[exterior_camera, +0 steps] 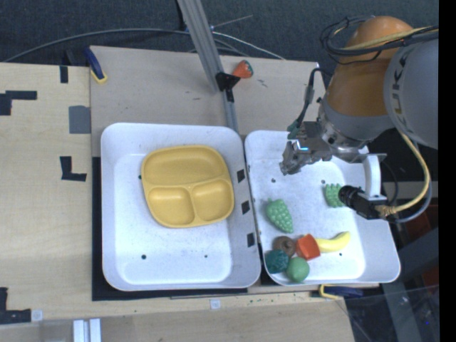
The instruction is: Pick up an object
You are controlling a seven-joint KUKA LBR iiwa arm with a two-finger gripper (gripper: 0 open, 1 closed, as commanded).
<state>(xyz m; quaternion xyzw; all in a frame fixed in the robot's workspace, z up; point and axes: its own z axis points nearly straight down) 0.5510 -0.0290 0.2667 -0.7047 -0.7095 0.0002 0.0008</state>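
Several small toys lie in the right bin [377, 262]: green grapes [279, 215], a banana [333, 242], a red block [308, 247]. Grapes look light, bumpy, best pinched across the middle. Whether the claw [291, 162], above bare floor, is open or closed I cannot tell. Left bin [121, 248] holds a yellow plate [187, 185].

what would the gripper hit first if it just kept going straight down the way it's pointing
Most likely the bare white floor of the right bin. The gripper points down over the bin's upper left part, and the nearest item, the green grapes, lies below it in the picture. Depth is hard to judge from this slanted view.
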